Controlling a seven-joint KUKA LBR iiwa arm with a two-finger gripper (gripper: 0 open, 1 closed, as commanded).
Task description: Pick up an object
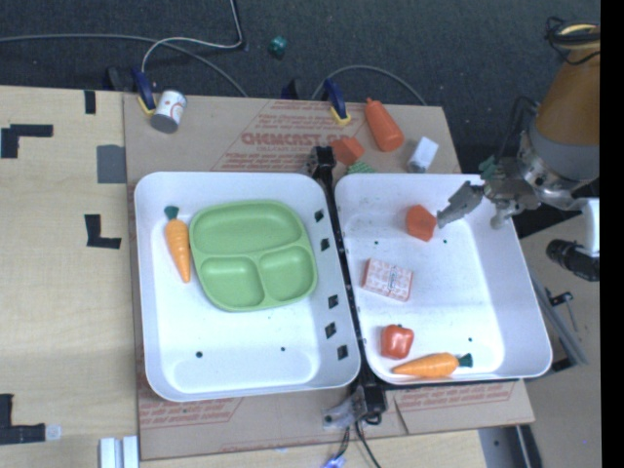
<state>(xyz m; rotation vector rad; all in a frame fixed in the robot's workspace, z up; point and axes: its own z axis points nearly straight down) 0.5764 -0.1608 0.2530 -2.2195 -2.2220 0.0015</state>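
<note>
Cardboard sheeting covers the tabletop [58, 261] under two shallow white bins, and dark carpet with loose cables lies beyond.

We locate the tool [466, 203] over the upper part of the right bin [507, 291], at the end of the arm [570, 115] reaching in from the right. One finger [456, 206] slants down toward the small orange-red block [421, 222] and ends just beside it. We cannot tell whether the tool is spread or closed, and nothing is seen gripped. We judge the slanted approach as an attempt to reach this block, the nearest candidate.

Working outward in the right bin, we find a pink waffle-patterned piece [388, 279] near the centre, a red pepper [396, 340] lower down, and a carrot [429, 365] lying along the bottom wall. These lie well apart, which leaves room for a grasp on each.

The left bin [234, 364] holds a green divided plate [255, 254] and a second carrot [178, 247] just beside its left edge.

Outside the bins, an orange bottle-shaped toy [383, 125] and a small white cube [423, 152] rest on the cardboard, out of the working area.
</note>
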